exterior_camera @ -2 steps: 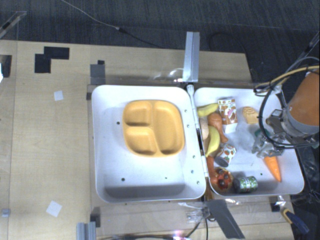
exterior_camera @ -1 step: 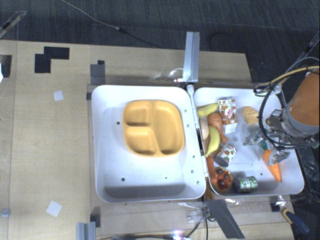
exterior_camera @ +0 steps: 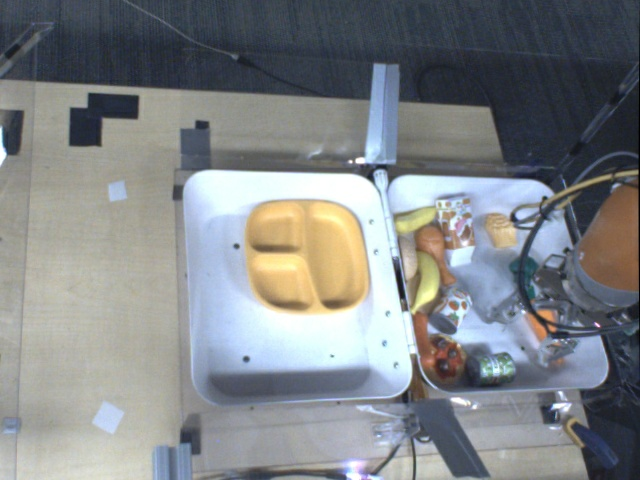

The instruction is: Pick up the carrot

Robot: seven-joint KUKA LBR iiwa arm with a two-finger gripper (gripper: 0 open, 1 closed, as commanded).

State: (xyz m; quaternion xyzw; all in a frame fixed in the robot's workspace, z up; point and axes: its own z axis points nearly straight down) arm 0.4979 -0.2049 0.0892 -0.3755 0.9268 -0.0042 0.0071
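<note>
Where the arm [exterior_camera: 612, 253] enters at the frame's right edge, the gripper [exterior_camera: 545, 320] sits low in the right bin [exterior_camera: 520, 183], an orange piece that looks like the carrot [exterior_camera: 541, 325] showing between its fingers. Left bin [exterior_camera: 215, 368], centre frame: one yellow divided plate [exterior_camera: 304, 254]. Right bin's left side: bananas [exterior_camera: 424, 273], small carton [exterior_camera: 455, 220], green can [exterior_camera: 492, 368].

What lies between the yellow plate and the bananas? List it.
In the camera view, bare white floor of the left bin, then the two bins' adjoining rims; nothing else lies between the yellow plate and the bananas.
</note>
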